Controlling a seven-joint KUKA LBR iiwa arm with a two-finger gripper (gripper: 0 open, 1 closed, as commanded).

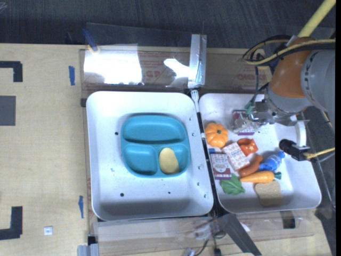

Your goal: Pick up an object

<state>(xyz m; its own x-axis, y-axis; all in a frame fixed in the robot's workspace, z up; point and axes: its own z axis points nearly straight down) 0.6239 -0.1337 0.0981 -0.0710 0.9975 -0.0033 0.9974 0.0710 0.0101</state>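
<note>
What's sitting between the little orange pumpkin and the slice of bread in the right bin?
In the camera view, between the pumpkin and the bread slice lie small printed packets, a sausage and a carrot.

Tray (pixel 139 135) in left bin (pixel 101 159), toys in right bin (pixel 309 193)

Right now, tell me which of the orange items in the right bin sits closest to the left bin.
The small orange pumpkin, round and ribbed, up against the right bin's left wall. The carrot lies further right.
</note>
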